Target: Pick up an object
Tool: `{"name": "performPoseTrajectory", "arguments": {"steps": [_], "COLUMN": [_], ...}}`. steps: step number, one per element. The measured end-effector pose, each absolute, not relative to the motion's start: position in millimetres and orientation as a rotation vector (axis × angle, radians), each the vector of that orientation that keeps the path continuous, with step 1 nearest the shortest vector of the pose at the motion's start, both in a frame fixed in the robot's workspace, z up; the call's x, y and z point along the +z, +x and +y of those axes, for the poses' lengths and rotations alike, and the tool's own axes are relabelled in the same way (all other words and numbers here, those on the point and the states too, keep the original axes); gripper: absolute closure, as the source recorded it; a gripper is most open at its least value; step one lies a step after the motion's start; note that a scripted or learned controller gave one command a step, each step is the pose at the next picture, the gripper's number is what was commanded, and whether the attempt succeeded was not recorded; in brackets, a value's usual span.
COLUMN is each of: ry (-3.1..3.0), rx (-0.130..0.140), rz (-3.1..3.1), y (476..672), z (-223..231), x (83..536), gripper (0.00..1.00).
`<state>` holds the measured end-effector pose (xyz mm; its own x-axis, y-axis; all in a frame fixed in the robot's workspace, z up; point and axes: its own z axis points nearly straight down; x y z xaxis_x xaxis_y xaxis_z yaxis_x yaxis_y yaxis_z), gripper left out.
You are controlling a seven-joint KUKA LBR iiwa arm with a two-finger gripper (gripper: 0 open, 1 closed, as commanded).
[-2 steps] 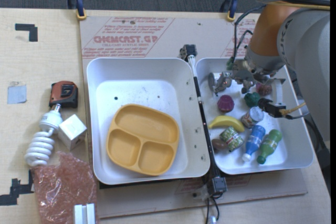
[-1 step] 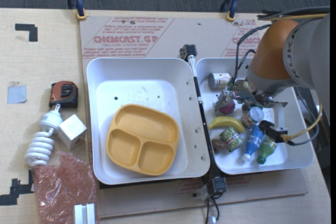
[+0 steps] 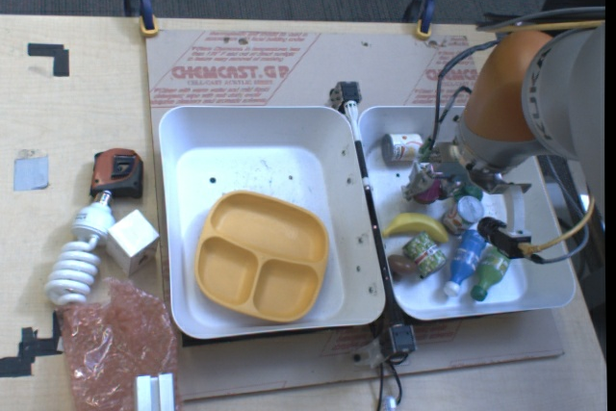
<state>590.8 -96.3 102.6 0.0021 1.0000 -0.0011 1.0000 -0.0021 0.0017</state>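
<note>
The right bin [image 3: 544,294] holds a heap of small objects: a yellow banana [image 3: 416,225], a green can [image 3: 424,254], a blue bottle [image 3: 467,257], a green bottle [image 3: 489,272], a round silver-lidded item [image 3: 470,210] and a white-and-grey canister [image 3: 402,147] at the back. My gripper [image 3: 428,178] is lowered into this bin from the right, over a dark purple item [image 3: 423,192] just behind the banana. The arm's grey wrist and orange band [image 3: 500,91] hide the bin's back right part.
The left bin [image 3: 183,159] holds a yellow divided plate [image 3: 262,255]. On the bench to the left lie a tape measure [image 3: 117,172], a spiral light bulb [image 3: 79,255], a white cube [image 3: 133,238] and a pinkish mesh bag [image 3: 115,342]. Cables trail by the arm [image 3: 539,250].
</note>
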Motion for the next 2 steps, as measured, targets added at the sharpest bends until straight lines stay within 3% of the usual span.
{"name": "performPoseTrajectory", "arguments": {"steps": [1, 2], "ry": [2.227, 2.219], "rx": [-0.021, -0.001], "rz": [2.238, 2.223], "y": [655.3, 619.1], "z": [-113, -58], "x": [92, 192], "gripper": [1.0, 1.0]}}
